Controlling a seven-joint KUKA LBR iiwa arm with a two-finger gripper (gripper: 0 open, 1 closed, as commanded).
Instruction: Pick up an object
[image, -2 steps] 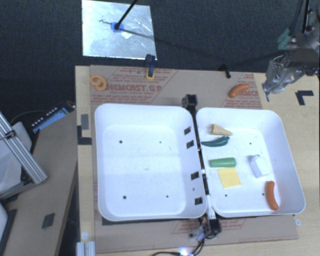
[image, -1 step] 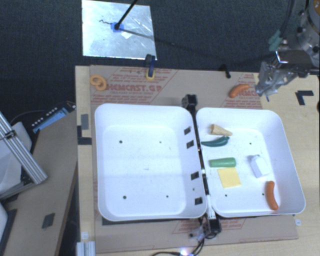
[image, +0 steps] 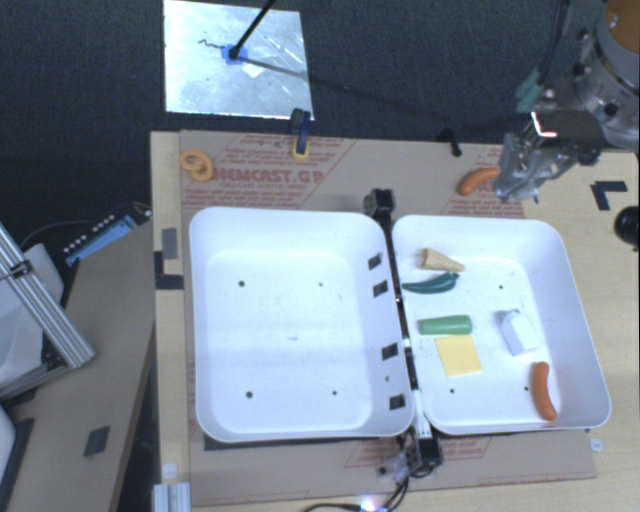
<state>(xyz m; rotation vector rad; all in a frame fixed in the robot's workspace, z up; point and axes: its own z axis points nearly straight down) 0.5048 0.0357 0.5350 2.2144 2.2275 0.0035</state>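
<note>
My gripper hangs above the bench just beyond the far edge of the right bin. An orange sausage-shaped piece lies or hangs right beside it on its left; I cannot tell whether it is held. Inside the right bin lie a beige wedge, a dark green pod, a green cylinder, a yellow square slice, a white block and an orange sausage near the front right corner.
The left bin stands beside the right one, joined by black clips. On the board behind are an orange ring and a yellow-blue clamp. A silver sheet lies farther back.
</note>
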